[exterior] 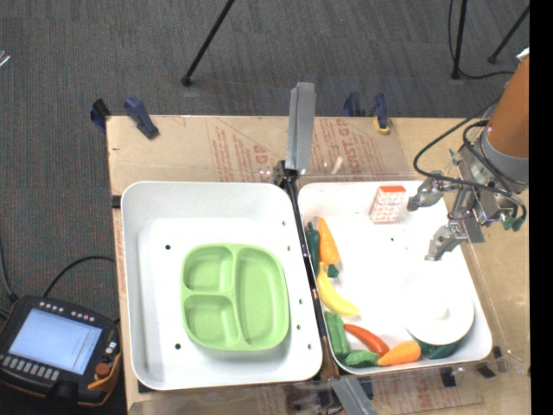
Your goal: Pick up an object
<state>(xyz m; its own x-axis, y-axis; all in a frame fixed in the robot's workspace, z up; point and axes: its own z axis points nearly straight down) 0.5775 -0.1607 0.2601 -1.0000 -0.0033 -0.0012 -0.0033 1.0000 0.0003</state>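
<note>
White plastic forms both bins: the left bin holds a green divided tray, while the right bin holds a carrot, a banana, a red pepper, a white plate and a small carton. The bins are set on a cardboard-covered bench over grey carpet. The gripper is seen spread apart and empty, with the carton at its ten o'clock, apart from it.

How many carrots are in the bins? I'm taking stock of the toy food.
2, both in the right bin: one carrot along its left wall, another carrot at the near edge beside the white plate. Others may be hidden.
</note>
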